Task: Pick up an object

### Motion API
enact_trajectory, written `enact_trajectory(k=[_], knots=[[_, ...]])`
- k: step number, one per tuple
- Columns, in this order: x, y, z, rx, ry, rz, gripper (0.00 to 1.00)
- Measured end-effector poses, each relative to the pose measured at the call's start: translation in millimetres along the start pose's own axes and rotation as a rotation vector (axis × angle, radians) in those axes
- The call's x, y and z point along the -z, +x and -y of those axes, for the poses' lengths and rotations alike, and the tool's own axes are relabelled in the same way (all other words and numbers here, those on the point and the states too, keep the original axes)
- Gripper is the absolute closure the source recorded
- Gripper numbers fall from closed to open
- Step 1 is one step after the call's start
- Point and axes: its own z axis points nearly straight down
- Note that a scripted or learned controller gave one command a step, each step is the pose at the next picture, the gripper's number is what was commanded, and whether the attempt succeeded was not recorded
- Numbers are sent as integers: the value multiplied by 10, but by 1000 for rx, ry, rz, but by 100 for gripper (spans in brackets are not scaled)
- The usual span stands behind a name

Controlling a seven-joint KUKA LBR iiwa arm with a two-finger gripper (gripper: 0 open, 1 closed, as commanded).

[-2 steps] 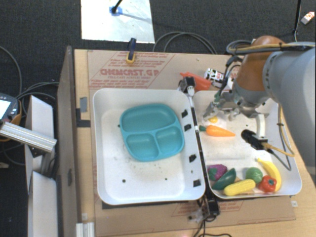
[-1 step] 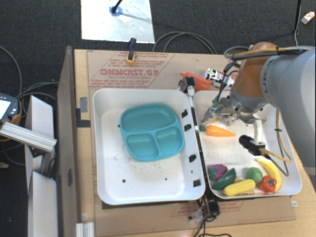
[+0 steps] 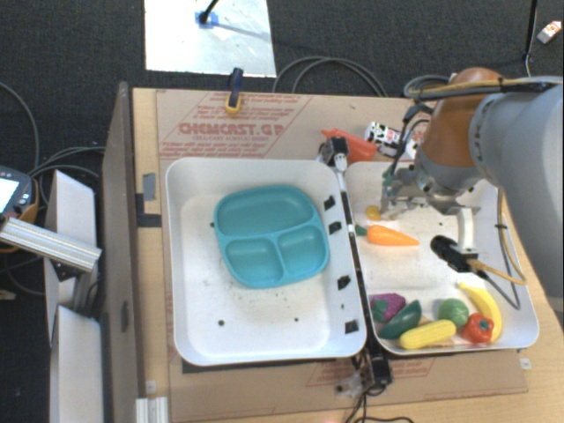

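Note:
My gripper [image 3: 394, 203] reaches down into the far left part of the right bin [image 3: 529, 324], under the grey arm with its orange band. Just in front of it lies an orange toy carrot [image 3: 390, 235], pointing right. A small yellow piece [image 3: 374, 211] sits right beside the gripper's left side. Along the bin's front edge lie a purple eggplant [image 3: 386, 307], a dark green vegetable [image 3: 401, 318], a yellow corn cob [image 3: 427, 333], a green round fruit [image 3: 453, 311], a red tomato [image 3: 478, 327] and a yellow banana [image 3: 484, 304].
The left bin [image 3: 189, 263] holds a teal divided plate [image 3: 270, 235]. Black clips line the wall between the two bins [image 3: 342, 236]. Cables and an orange tool [image 3: 348, 144] lie on the cardboard behind the bins.

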Motion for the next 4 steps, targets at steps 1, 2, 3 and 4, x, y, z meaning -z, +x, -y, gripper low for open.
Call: enact_trajectory(k=[1,2,3,4], knots=[[-6,2,3,0,1,0,0],[-120,-44,175,-1,7,-3,0],[-132,-61,-294,5,-1,-2,0],[-137,-181,97,-1,7,-3,0]])
